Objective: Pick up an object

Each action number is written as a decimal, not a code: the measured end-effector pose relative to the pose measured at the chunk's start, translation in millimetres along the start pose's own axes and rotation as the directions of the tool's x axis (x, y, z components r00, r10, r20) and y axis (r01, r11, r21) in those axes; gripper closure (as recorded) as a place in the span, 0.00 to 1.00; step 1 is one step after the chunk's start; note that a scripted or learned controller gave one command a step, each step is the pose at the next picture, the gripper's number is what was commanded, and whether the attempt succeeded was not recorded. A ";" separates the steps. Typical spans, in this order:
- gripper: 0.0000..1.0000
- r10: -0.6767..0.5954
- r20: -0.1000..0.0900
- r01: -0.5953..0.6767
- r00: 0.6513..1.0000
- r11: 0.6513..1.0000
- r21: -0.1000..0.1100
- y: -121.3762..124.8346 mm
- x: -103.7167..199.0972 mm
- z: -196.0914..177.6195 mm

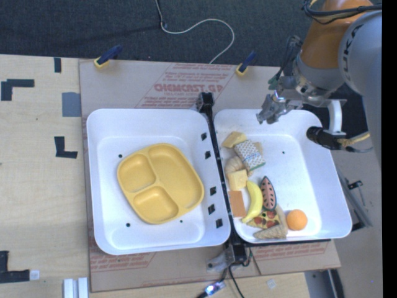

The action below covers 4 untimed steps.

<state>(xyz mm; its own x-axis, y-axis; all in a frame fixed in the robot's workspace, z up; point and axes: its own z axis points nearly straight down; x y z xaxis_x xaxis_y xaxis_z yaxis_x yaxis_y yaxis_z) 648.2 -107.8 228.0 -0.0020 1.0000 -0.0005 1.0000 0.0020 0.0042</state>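
Note:
The right bin (310, 160) holds a pile of toy food along its left side: a banana (253, 200), a watermelon slice (268, 193), an orange (297, 220), a patterned block (249, 154), cheese-like pieces (237, 180) and a pizza slice (270, 226). My gripper (270, 114) hangs over the bin's far rim, up and to the right of the pile, with nothing visible between its fingers. The grey arm with its orange band (332, 27) comes in from the upper right.
The left bin (105, 135) carries a yellow divided plate (160, 182). Both bins rest on a cardboard sheet (180, 89) held by clamps (107, 56). A white cable (198, 27) loops across the dark floor behind.

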 end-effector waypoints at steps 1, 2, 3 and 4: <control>1.00 -0.003 -0.001 0.003 1.000 1.000 0.006 -11.7 45.5 8.4; 1.00 -0.003 -0.002 0.003 1.000 1.000 0.004 -10.8 78.1 -5.7; 1.00 0.001 0.001 -0.001 1.000 1.000 0.008 -10.8 74.5 14.5; 1.00 0.000 -0.001 0.000 1.000 1.000 0.005 -5.4 79.6 5.6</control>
<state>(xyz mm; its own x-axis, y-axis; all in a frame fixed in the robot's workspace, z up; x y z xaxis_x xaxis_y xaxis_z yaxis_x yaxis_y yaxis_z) 642.7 -28.2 222.4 -0.0017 1.0000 0.0001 1.0000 0.0017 -0.0005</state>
